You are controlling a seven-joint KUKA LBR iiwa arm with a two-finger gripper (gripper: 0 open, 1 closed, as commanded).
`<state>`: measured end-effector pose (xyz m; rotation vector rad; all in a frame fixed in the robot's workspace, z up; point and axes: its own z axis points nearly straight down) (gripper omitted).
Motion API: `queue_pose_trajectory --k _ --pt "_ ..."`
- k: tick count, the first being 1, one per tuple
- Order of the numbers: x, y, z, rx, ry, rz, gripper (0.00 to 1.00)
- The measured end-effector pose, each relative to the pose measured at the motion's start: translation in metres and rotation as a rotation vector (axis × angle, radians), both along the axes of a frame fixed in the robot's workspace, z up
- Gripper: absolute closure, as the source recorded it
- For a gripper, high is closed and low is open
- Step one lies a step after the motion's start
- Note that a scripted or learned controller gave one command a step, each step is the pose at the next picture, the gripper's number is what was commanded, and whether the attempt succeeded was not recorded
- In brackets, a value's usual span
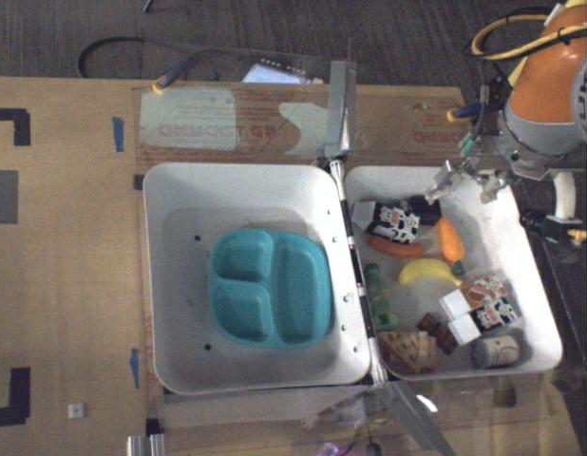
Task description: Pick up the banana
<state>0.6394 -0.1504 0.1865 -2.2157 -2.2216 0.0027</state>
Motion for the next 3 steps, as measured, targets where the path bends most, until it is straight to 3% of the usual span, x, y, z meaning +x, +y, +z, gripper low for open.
queue_pose_trajectory --k 1,2,3 --pt "-0.046 0.06 -0.065 0.0 0.0 0.008 0.0" --pt "-0.085 0.057 -0.101 0.001 -0.009 -0.109 0.0" --pt "-0.139 0.014 -0.101 -0.001 -0.01 -0.007 0.0"
